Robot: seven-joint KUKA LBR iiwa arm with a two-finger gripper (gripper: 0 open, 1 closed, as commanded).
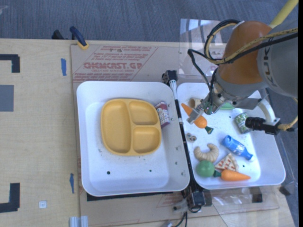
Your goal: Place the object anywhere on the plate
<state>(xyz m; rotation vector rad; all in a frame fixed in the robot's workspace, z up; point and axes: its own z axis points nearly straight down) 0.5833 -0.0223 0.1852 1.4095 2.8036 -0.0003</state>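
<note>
A yellow divided plate (116,122) lies in the left bin (128,176). A small dark red and white can (163,113) lies against the plate's right rim. My gripper (200,113) is low over the upper left part of the right bin (271,167), and its fingers look open with nothing between them. Just below it sits a small orange toy with a green tip (201,122). An orange carrot piece (187,109) lies to its left, by the bin wall.
The right bin also holds a blue bottle (236,146), a beige croissant (207,151), a green ball (205,168), a pizza slice (227,163), a carrot (234,176) and a green-white item (242,122). The bins' shared wall (182,136) runs between the gripper and the plate.
</note>
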